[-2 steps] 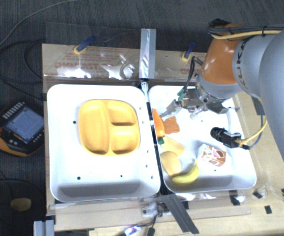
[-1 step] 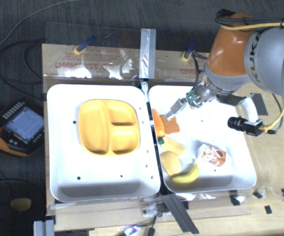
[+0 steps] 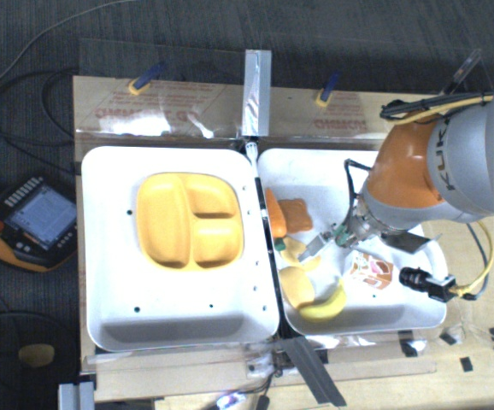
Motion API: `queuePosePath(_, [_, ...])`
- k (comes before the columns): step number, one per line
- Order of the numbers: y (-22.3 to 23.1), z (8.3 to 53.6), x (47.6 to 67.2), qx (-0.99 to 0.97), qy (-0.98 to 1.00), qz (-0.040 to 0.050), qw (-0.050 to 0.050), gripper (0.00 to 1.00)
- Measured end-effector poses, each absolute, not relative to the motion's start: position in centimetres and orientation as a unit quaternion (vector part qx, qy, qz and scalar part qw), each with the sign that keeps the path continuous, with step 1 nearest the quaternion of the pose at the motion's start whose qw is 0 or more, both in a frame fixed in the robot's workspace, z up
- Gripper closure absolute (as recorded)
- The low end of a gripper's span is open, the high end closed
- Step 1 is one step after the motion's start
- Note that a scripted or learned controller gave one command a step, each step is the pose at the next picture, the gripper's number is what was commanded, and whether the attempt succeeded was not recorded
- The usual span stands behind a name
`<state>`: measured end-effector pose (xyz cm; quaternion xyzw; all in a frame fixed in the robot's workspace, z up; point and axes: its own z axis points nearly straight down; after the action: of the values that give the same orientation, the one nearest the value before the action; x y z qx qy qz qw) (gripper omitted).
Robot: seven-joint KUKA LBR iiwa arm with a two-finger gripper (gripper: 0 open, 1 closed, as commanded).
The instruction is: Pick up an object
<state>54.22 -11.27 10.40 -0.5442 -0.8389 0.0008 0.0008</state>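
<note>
Right now the banana lies at the near edge of the right bin, touching a pale round piece. Just above, the gripper hangs low over the clutter; whether its jaws are wide or closed, I cannot tell. An orange block sits beside the divider. The left bin carries a yellow tray.

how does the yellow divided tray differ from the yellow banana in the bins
The yellow divided plastic tray lies alone in the left white bin; the yellow banana lies in the right white bin among other items. The tray is far larger than the banana. The tray is squarish with compartments; the banana is a curved crescent. Both are yellow and lie flat.
</note>
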Motion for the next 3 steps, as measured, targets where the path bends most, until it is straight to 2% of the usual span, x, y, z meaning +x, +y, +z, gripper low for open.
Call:
queuePosePath(1, [-14.8, 11.8, 48.4, -0.633, -0.774, 0.0001, 0.001, 0.00])
queuePosePath(2, [-12.1, 14.6, 52.6, -0.590, -0.808, -0.0004, 0.001, 0.00])
queuePosePath(3, [-11.9, 9.0, 49.3, -0.562, -0.827, -0.0027, -0.006, 0.00])
